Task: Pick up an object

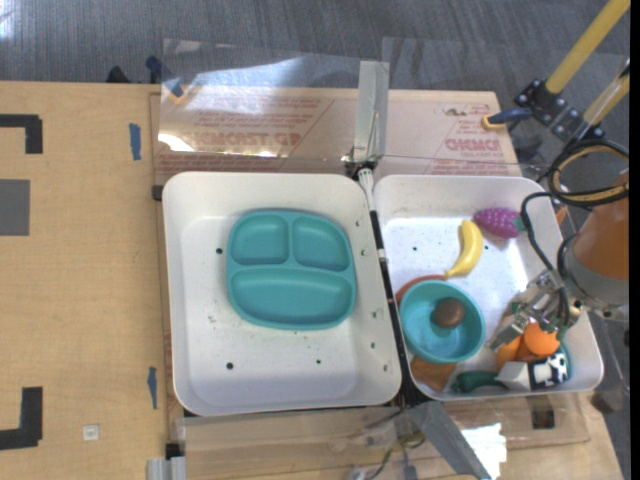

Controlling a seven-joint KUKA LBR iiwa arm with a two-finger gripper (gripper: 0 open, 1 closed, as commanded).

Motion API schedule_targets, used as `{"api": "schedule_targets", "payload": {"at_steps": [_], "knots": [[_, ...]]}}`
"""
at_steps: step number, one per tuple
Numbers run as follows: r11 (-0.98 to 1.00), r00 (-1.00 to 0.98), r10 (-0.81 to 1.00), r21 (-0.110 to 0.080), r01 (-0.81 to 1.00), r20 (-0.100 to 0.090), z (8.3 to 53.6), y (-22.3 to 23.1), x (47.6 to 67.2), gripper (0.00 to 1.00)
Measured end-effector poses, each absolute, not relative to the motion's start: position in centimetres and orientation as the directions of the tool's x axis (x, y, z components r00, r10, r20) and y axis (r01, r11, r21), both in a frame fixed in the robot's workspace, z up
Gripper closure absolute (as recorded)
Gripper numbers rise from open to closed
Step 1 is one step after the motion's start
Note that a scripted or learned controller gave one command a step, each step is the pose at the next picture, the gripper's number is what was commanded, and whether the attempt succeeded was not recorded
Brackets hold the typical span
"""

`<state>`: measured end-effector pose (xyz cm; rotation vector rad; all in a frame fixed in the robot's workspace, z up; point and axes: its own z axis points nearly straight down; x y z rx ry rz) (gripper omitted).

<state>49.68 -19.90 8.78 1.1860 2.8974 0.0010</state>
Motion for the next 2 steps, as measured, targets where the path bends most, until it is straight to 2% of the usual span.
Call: {"api": "schedule_targets", "payload": {"at_steps": [1, 2], "knots": [[0.709, -0.709, 0.705, 0.007, 0.705, -0.013, 8.86, -13.37, 48.49, 0.00], [0.731, -0.731, 0.682, 0.004, 0.682, -0.018, 8.88, -12.61, 48.51, 0.00]]}}
